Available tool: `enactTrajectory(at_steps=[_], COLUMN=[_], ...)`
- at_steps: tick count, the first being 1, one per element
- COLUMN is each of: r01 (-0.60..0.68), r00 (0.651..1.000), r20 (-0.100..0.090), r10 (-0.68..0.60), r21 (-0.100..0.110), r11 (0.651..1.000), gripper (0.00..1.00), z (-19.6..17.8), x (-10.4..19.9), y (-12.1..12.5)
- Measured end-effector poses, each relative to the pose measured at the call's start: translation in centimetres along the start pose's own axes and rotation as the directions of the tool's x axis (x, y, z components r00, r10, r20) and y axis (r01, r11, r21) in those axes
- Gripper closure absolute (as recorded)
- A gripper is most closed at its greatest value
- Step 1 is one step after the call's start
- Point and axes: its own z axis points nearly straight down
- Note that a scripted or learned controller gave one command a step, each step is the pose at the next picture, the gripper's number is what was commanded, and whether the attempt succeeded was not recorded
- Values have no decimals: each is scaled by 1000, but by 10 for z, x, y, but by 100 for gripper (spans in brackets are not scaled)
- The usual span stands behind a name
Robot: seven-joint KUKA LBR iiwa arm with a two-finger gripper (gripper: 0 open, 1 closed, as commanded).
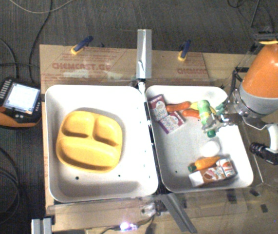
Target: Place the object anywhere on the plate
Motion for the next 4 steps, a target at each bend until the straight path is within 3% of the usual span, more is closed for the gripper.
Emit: enactTrajectory(at_steps=[1, 2, 3, 4], r01=[82, 157, 117, 221], r00=[997, 988, 993, 975], r20=[-2, 0, -2, 0], r10=[-82, -157, -117, -221], r21=[1, 0, 0, 1], r11=[997, 988, 993, 975], gripper=[100, 100, 100, 100], z=[35, 34, 22, 35], x=[83, 82, 90, 83], y=[-8, -27, -13, -3])
